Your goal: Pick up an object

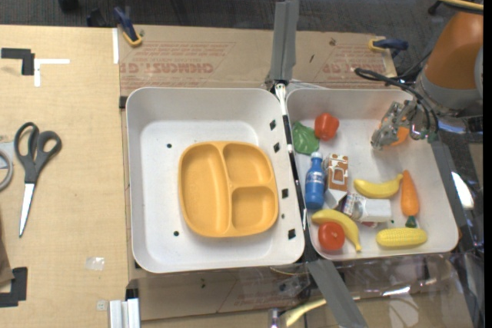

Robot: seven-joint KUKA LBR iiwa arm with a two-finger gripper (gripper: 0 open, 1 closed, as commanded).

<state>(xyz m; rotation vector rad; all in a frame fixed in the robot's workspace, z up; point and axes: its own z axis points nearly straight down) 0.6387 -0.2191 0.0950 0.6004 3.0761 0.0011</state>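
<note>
My gripper [390, 131] hangs over the back right of the right bin [446, 188], with a small orange object [399, 136] pinched between its fingertips. Below it, loose in the bin, lie a red tomato [327, 125], a green piece [304, 139], a blue bottle [314, 180], a small carton [337, 171], two bananas [378, 187] [342, 223], a carrot [410, 193], a corn cob [400, 237], a red apple [331, 236] and a white can [370, 208].
The left bin [154, 127] holds a yellow divided plate [228, 188]. Scissors [31, 157] lie on the wooden bench at far left. Cardboard [192, 61] with clamps runs behind both bins.
</note>
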